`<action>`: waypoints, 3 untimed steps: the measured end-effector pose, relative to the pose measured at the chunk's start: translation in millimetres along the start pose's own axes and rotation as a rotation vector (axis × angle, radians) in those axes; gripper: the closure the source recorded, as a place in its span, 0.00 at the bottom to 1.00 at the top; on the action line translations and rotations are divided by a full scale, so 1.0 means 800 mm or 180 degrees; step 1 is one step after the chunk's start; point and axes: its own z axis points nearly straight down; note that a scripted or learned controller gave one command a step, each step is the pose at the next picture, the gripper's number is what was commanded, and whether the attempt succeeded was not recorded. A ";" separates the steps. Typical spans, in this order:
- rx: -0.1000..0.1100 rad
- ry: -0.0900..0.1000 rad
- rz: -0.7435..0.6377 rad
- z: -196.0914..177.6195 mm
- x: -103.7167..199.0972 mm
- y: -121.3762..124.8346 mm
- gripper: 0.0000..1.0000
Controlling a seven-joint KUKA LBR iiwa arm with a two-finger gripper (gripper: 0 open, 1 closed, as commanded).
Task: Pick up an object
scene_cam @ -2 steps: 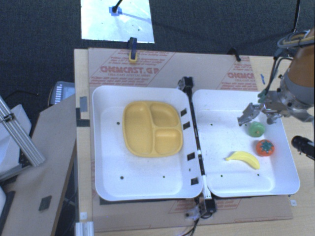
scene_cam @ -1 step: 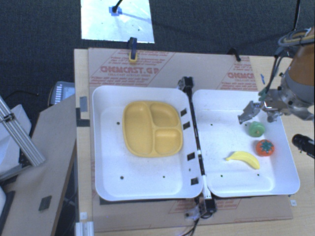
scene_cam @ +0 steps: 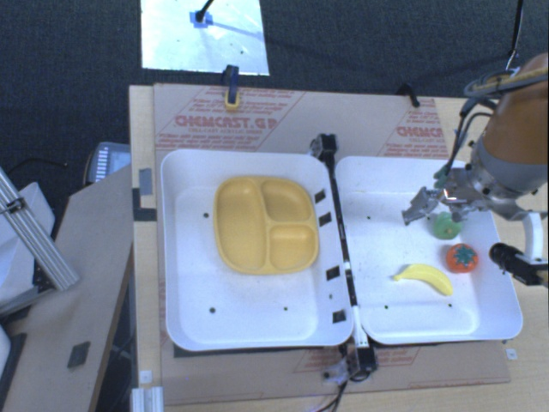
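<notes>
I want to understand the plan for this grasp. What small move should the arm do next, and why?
Probably a short descent straight down onto the green object. The gripper sits in the right bin, right beside that object, while the orange fruit and banana lie farther toward the bin's near side. From this view I cannot tell if anything is gripped.
</notes>
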 end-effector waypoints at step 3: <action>-0.0017 -0.0003 0.0008 0.094 0.013 0.008 1.00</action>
